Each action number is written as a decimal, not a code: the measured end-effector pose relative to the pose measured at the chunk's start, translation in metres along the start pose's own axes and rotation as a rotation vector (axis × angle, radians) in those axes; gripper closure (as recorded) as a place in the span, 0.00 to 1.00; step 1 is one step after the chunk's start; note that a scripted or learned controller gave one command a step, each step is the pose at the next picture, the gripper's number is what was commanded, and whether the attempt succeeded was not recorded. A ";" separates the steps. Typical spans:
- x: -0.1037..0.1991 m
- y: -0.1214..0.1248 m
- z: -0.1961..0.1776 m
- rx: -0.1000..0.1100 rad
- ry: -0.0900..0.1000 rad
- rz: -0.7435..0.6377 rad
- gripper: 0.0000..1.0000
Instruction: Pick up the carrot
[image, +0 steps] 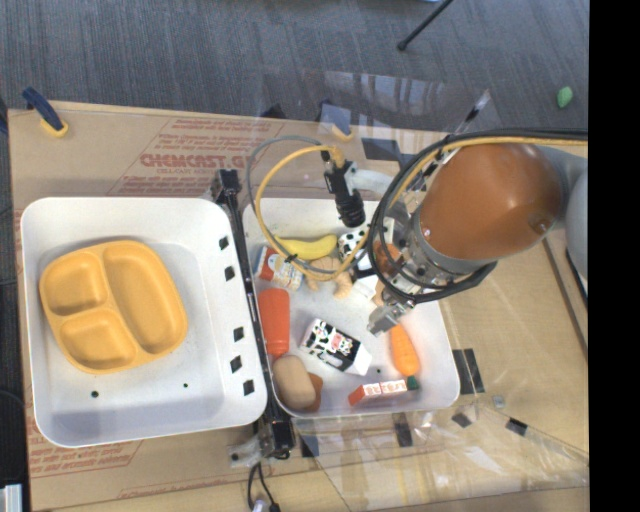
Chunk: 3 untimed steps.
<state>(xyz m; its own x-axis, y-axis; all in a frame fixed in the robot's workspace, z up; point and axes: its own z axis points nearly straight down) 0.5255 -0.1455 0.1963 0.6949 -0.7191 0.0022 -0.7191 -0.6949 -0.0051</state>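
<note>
The carrot (403, 350) is a short orange piece with a green end, lying near the right wall of the right bin (437, 345). My gripper (385, 317) hangs just above and to the left of the carrot's upper end, under the arm's big orange band (490, 200). Nothing shows between the gripper and the carrot, and the wrist hides much of the gripper.
Also in the right bin lie a banana (310, 245), a red-orange cylinder (275, 320), a cow-print carton (332, 346), a potato (293, 383), a small red box (382, 390) and a die (350, 240). A yellow divided plate (112, 303) sits in the left bin (150, 410).
</note>
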 end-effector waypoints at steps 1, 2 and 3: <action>0.056 0.016 0.036 0.001 -0.004 -0.416 1.00; 0.056 0.015 0.034 0.003 -0.002 -0.418 0.00; 0.041 0.047 0.097 -0.002 -0.011 -0.460 0.00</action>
<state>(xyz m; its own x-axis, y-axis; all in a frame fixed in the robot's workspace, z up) 0.5204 -0.2070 0.0989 0.9419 -0.3359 -0.0071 -0.3359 -0.9419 -0.0042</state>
